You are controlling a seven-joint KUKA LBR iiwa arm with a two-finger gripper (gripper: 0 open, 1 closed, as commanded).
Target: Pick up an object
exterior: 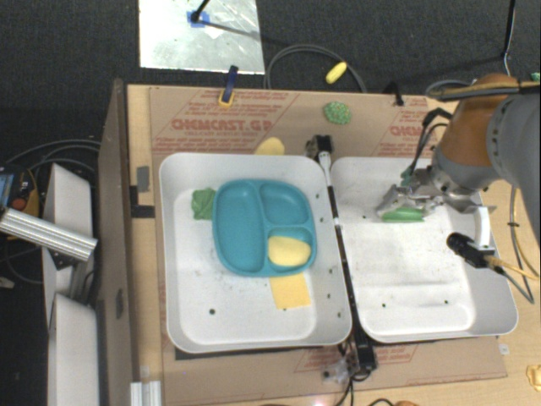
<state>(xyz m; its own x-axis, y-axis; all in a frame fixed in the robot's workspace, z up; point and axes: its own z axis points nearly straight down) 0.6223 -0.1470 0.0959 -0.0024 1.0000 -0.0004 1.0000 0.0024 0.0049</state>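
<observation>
Inside right bin (pixel 423 311), end effector (pixel 409 200) directly over green object (pixel 402 215), finger state unclear

Arm (pixel 507 138) comes in from right side, chunky rounded grey casing, kinda matte. Fat orange band (pixel 467 134) wraps it just above wrist, looks more brownish-orange under this light. Thin black cables loop off left side of band, running toward wrist. Below that, wrist narrows into small metallic silver-grey gripper (pixel 404 200), bit shiny, lots of little edges, too small to make out screws or markings. No logos visible on casing that I can spot.
</observation>
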